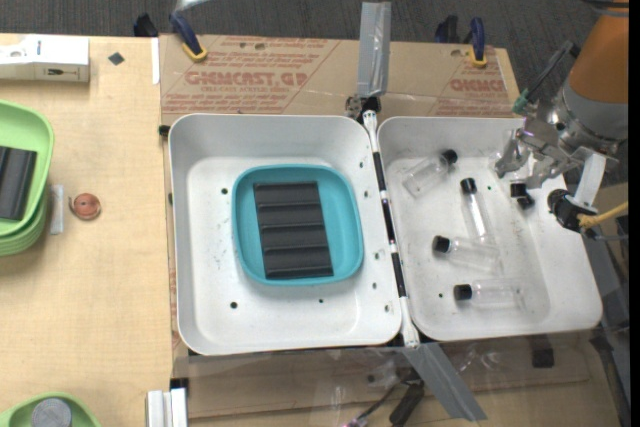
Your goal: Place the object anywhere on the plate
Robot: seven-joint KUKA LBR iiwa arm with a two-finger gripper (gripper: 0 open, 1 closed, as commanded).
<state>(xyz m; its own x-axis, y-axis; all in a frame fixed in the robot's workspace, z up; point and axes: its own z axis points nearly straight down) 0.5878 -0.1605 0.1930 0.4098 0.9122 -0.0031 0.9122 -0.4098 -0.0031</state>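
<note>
- While the teal plate (297, 223) in the left bin (200, 245) carries just its dark ridged insert, we judge nothing placed yet.
- We see clear vials (472, 210) lying loose in the right bin (570, 295).
- Our gripper (524, 163) hovers above that bin's far right corner; we cannot tell its state, and picking and carrying remain.

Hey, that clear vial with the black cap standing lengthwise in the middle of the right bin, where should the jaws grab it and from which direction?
Probably best at the middle of the clear tube of the vial, below its black cap, coming straight down. It lies flat on the right bin floor, its length running away from the camera, so the jaws should close across its narrow width from left and right. Other vials lie apart from it.
</note>
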